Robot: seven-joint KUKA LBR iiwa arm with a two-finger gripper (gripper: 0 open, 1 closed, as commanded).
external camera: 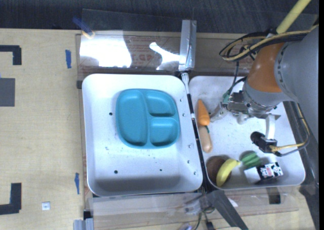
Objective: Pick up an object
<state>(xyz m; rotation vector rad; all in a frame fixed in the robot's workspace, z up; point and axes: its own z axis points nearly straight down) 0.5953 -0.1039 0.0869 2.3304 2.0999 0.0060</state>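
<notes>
My claw [223, 111] over the right bin [296, 173], just beside the carrot [203, 115].
My fingers stand apart with nothing between them. The carrot lies along the bin's left wall above a tan stick [206, 139]; a banana [226, 171] sits at the near edge.

We see two white bins on a pale tan tabletop [40, 138] marked with black corner shapes and blue tape strips; the left bin [96, 173] carries a turquoise divided tray [148, 118]. Along the left edge of the right bin [298, 173] lies an orange carrot [203, 113] above a tan piece [206, 139], and along its near edge a brown round thing [214, 163], a yellow banana [226, 170], a green item [249, 158] and a black-and-white box [268, 172]. The arm [283, 72] is grey with an orange band.
</notes>
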